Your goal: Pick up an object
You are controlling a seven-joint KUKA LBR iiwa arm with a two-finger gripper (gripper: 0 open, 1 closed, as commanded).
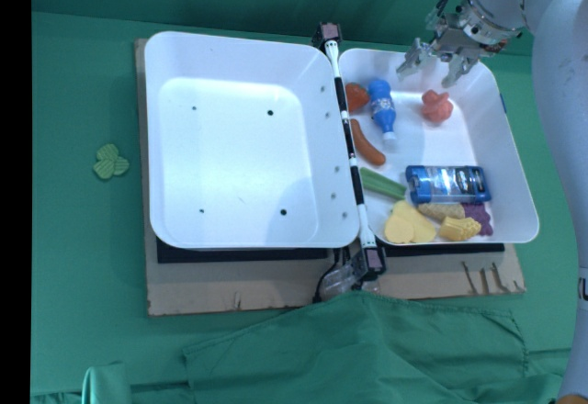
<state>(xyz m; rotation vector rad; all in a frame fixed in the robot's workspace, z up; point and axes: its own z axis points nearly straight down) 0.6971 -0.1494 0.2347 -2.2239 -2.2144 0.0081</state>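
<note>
My gripper (432,65) hangs over the far part of the right bin (511,163), fingers spread open with nothing between them. Just below and to its right lies a small red-orange toy (436,106). To the left of that a blue bottle with a white cap (382,108) lies beside an orange-red sausage (367,142) and a small red piece (356,96). Nearer the front sit a blue packet (447,183), a green stick (382,183), yellow pieces (410,225), a yellow corn-like piece (458,228) and purple grapes (478,214).
The left bin (175,62) stands beside the right one, with a black-and-white rod (347,136) along the seam between them. Both rest on cardboard (230,297) on green cloth. A green leaf-shaped toy (110,162) lies on the cloth to the left.
</note>
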